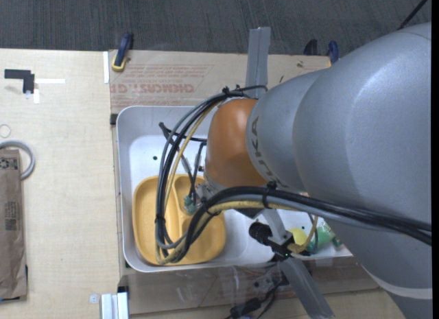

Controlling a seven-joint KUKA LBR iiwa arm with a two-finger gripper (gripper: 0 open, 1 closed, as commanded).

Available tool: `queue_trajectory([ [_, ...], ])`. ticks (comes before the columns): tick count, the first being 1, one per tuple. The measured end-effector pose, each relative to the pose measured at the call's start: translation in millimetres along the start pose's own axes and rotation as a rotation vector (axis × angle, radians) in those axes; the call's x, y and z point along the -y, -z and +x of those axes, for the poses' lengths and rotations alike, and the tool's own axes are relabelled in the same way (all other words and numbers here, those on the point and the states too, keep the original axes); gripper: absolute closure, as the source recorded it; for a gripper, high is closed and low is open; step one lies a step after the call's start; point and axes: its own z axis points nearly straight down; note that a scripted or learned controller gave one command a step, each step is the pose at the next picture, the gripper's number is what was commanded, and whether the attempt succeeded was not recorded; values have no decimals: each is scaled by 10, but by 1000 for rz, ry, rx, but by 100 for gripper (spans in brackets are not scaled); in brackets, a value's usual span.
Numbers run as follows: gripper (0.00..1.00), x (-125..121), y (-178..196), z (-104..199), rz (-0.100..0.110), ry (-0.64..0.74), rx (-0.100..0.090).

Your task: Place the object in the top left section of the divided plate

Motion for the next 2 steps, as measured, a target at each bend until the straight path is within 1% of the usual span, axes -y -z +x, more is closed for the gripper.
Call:
queue_trajectory([
  [1, 100, 79, 40, -36, -23, 438, 8],
  [2, 100, -338, 7, 70, 29, 374, 0],
])
